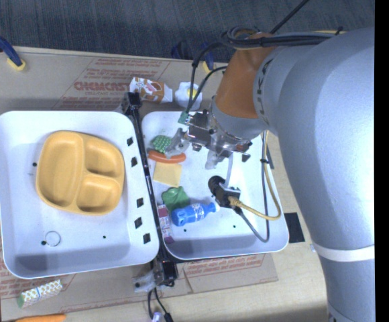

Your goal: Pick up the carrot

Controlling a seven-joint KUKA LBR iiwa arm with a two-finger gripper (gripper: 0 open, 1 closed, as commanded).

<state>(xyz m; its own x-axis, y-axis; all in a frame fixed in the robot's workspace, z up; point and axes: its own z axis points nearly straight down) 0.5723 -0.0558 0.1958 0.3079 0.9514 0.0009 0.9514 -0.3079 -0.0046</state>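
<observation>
A: What does the figure show, largest first?

B: The arm (302, 113) enters from the right over two bins. The left bin (13, 200) bears a yellow tray (80, 173). The right bin (261, 237) holds a cheese slice (168, 174), a blue bottle (193, 214), a green pepper (175, 196) and the carrot (165, 157).

A: Where exactly is the carrot?

B: At the right bin's left wall, lying flat, touching the cheese slice's upper edge, with a green leafy item (161, 143) just above it.

A: And the gripper?

B: The gripper (181, 141) hangs beside the carrot's right end. Whether its fingers are spread or pressed together cannot be told; nothing is seen between them.

A: How should the step be done well?

B: In my judgement, centre over the carrot's middle, straddle its narrow width across its long axis, and descend clear of the wall and cheese.
</observation>
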